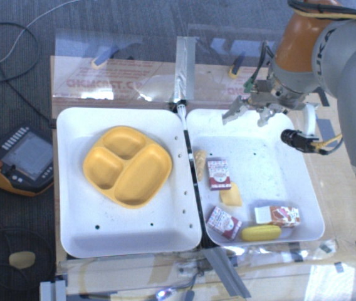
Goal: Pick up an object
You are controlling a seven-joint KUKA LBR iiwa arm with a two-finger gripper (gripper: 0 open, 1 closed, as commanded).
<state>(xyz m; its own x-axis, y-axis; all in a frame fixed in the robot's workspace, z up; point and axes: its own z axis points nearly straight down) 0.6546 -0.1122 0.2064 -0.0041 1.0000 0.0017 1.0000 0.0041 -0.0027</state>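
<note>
The bench (pixel 71 80) is tan board and carries two white bins side by side. A clear upright divider (pixel 184 68) stands behind the seam between them. Grey carpet surrounds the bench; black and white cables run across it, and one teach pendant (pixel 16 162) lies on the floor at the left.

Left bin (pixel 71 231): one yellow plate (pixel 128 165) with three compartments, resting near the centre.

Right bin (pixel 278 155): six items, all in the near half. Count: two red-and-white cartons, one upper (pixel 219 173) and one lower (pixel 223 222); one carton lying flat (pixel 277 215) at the right; one yellow wedge (pixel 231 195) between the two red cartons; one banana (pixel 261 232) against the near wall; one thin tan piece (pixel 200 164) beside the left wall.

The claw (pixel 249 115) hangs over the far edge of the right bin, fingers spread wide apart, nothing between them. It is well apart from every item.
</note>
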